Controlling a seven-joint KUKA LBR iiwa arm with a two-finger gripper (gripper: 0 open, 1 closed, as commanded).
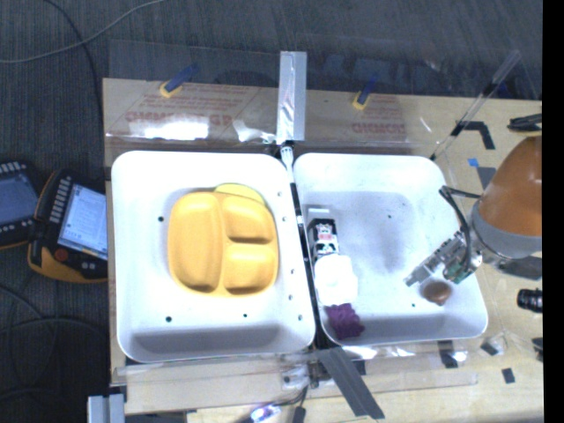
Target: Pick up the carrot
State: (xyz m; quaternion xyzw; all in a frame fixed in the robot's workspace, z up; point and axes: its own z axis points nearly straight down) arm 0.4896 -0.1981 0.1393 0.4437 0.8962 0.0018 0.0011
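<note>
A small brownish-orange object point(437, 292), possibly the carrot, lies on the floor of the right bin point(388, 210) near its right wall. My gripper point(434, 271) reaches in from the right and hangs just above and beside that object, low in the bin. I cannot tell from this angle whether they touch. The arm's orange band point(520, 192) sits above the bin's right edge.
Along the right bin's left wall lie a small black-and-white item point(322, 233), a white block point(336, 278) and a purple piece point(344, 319). A yellow divided plate point(223, 241) rests in the left bin point(141, 324). A handheld controller point(66, 227) lies left of the bench.
</note>
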